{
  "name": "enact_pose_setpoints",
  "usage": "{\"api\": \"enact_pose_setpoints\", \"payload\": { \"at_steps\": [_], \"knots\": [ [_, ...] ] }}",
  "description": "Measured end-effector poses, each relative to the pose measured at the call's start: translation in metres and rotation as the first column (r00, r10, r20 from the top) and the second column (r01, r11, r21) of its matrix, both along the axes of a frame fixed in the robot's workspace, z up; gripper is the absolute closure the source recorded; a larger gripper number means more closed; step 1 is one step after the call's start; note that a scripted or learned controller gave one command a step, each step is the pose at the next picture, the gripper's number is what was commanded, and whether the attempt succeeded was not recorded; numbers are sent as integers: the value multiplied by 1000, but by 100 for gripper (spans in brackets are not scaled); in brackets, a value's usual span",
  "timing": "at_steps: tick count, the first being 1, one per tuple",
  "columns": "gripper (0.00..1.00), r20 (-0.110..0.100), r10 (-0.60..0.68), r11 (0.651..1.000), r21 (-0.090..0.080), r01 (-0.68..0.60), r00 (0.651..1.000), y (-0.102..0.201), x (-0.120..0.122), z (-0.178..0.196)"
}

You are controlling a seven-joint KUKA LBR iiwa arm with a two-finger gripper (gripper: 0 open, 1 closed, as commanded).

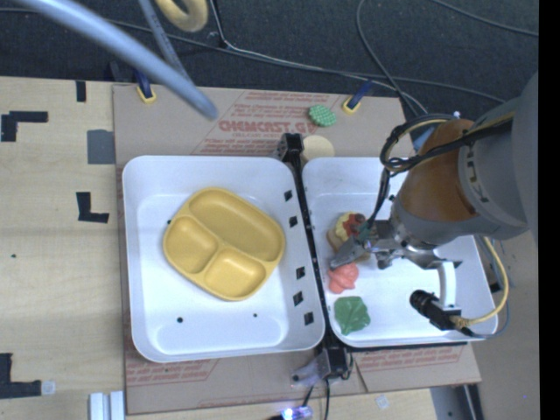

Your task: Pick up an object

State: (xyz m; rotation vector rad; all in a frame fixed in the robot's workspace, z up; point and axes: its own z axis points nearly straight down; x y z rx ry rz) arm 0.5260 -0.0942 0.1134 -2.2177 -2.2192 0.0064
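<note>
The gripper (346, 254) sits low in the right bin (395, 329), jaw state impossible to tell from here. The pink piece (343, 277) lies just at its 6 o'clock, roughly blob-shaped, long axis running about 9-to-3. Probably best to centre over it and close across the short side, avoiding the green piece (351, 314) below.

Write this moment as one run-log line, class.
arm: over right bin | end effector: low among small items | nearby: pink item, green item | left bin: yellow divided tray | grasp: unconfirmed
</note>
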Motion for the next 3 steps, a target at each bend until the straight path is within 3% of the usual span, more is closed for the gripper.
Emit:
{"api": "enact_pose_setpoints", "payload": {
  "at_steps": [1, 2, 3],
  "knots": [
    [0, 4, 0, 1000, -1, 0, 1000, 0, 0, -30],
    [100, 8, 1, 1000, -2, -1, 1000, 0, 1, -18],
    [100, 8, 0, 1000, 0, 0, 1000, -6, -4, 40]
  ]
}}
